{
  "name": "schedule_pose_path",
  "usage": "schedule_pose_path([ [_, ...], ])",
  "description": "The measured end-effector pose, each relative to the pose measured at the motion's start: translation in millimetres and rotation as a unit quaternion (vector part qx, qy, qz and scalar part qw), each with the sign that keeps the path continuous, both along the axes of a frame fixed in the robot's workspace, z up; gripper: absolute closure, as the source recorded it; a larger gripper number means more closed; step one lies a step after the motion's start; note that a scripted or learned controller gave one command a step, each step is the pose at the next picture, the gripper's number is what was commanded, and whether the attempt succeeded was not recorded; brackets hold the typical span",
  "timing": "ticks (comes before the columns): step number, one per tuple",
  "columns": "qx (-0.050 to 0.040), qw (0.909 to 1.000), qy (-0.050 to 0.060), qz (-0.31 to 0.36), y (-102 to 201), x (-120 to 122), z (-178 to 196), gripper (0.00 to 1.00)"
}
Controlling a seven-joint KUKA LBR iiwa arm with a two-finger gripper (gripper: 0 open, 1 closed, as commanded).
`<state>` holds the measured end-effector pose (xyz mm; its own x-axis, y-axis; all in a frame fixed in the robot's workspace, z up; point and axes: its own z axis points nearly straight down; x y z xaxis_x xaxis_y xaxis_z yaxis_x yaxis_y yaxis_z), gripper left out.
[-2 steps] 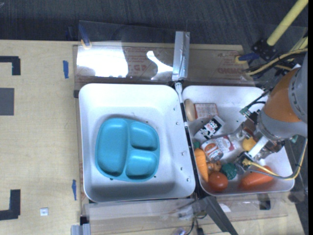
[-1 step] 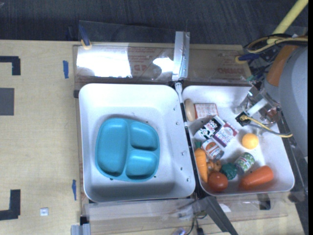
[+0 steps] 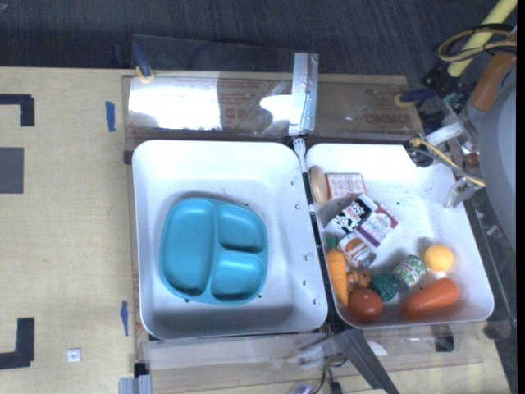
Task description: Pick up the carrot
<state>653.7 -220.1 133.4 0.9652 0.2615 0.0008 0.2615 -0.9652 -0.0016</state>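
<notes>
Orange tapered plastic carrot (image 3: 430, 297) lies flat at the right white bin's (image 3: 426, 194) near corner, untouched; gripper state: can't tell.

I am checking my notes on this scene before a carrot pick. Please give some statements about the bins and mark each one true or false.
1. The blue divided plate lies in the left bin. True.
2. The carrot lies in the left bin. False: it lies in the right bin, near its front right corner.
3. A red tomato lies in the right bin. True.
4. The blue plate holds food. False: its compartments are bare.
</notes>
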Motion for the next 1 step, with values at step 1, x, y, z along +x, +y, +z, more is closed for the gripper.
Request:
schedule_pose_path([
  [1, -0.0011, 0.9996, 0.0, -0.029, -1.3, 4.5, 19.9, 0.0],
])
